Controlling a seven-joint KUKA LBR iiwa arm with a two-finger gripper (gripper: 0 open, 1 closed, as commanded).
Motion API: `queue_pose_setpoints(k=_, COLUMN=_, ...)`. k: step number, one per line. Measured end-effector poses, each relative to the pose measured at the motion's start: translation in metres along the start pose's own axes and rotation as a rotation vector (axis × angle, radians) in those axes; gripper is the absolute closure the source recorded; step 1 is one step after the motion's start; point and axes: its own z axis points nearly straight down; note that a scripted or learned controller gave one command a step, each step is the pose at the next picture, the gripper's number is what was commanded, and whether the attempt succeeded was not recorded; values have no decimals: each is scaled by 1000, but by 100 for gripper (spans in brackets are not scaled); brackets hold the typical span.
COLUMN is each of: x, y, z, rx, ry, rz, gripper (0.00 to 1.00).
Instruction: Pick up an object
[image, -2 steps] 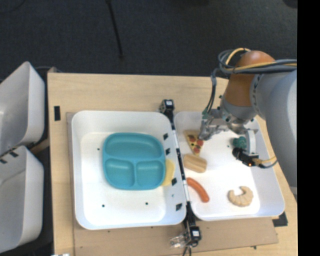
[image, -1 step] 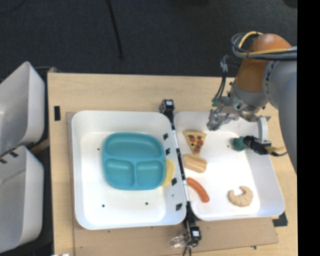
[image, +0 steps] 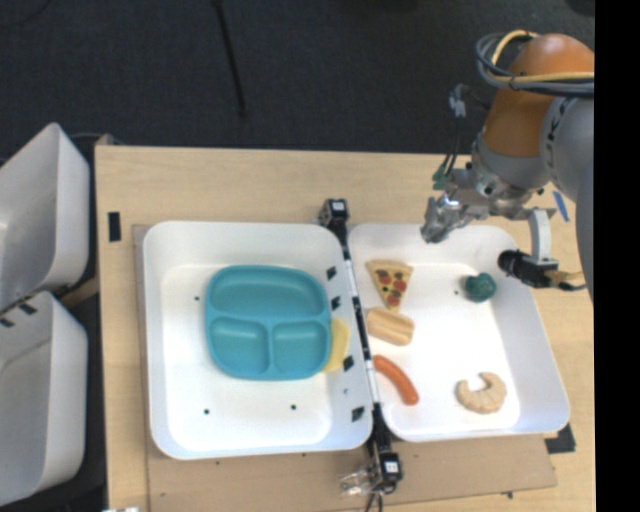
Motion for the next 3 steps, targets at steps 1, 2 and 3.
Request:
queue_pose_setpoints(k=1, x=-2, y=-2, z=-65, rx=-2, ry=-1, rz=-1, gripper=100)
queue_pose_setpoints(k=2, x=44, y=-12, z=-69, rx=5, ry=2, rz=-1, gripper=100)
queue_pose_setpoints(k=3, x=88, y=-28, z=-53, rx=8, ry=2, rz=-2, gripper=100)
